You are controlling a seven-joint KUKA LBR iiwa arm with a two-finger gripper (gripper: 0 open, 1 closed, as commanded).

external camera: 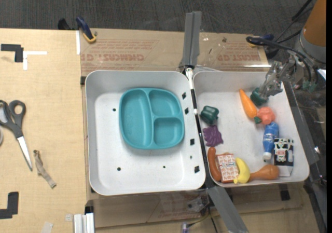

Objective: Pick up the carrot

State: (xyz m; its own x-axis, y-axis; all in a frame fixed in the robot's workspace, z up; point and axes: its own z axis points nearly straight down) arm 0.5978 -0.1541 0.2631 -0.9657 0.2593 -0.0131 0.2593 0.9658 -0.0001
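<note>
Gripper (pixel 261 93) points down-left, seemingly just beside carrot (pixel 247 103).

Teal plate (pixel 152 119), scissors (pixel 15 131)

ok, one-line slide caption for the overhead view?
Gripper poised beside the carrot among toys in the right bin.

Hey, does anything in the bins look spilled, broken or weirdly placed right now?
Nothing stands out. The toys lie loosely jumbled in the right bin, the carrot among them; the teal plate sits flat in the left bin.
</note>
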